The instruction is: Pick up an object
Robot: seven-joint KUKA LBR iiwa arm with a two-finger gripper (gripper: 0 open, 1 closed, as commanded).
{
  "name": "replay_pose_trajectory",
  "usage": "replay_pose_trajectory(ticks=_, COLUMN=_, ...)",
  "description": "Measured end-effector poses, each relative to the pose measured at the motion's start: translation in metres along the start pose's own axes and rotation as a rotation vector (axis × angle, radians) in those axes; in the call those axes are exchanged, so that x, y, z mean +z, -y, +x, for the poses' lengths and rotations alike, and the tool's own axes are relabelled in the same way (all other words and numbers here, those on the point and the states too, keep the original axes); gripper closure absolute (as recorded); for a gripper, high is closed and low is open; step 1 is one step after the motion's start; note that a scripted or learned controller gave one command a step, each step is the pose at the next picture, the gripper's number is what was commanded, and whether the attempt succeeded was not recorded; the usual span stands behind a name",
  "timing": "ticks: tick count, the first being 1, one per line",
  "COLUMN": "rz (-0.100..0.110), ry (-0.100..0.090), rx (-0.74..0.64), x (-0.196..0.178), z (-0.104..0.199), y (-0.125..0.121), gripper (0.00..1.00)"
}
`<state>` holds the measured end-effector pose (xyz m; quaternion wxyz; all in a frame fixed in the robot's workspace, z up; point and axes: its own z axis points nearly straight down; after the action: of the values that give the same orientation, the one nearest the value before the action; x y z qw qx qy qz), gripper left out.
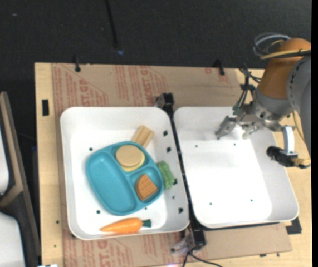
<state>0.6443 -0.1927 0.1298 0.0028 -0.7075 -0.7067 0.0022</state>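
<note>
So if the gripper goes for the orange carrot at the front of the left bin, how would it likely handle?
The carrot looks like a smooth moulded toy, so it is probably stiff and light. Its tapered, rounded body lies flat on the left bin floor, so a nudge may roll or pivot it, and fingers closing near the thin tip could slip off. The gripper hovers over the right bin.

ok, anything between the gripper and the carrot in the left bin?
The gripper sits over the right bin; the carrot lies at the left bin's near edge. Between them: the bins' adjoining walls and the blue tray's corner. From above, nothing covers the carrot.
</note>
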Motion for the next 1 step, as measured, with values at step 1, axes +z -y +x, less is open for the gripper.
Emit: replay_pose_trajectory(ticks=1, rz=-0.005, ry=0.001, rx=-0.001, x=0.0305, z=0.0011, y=0.0048, gripper=0.00)
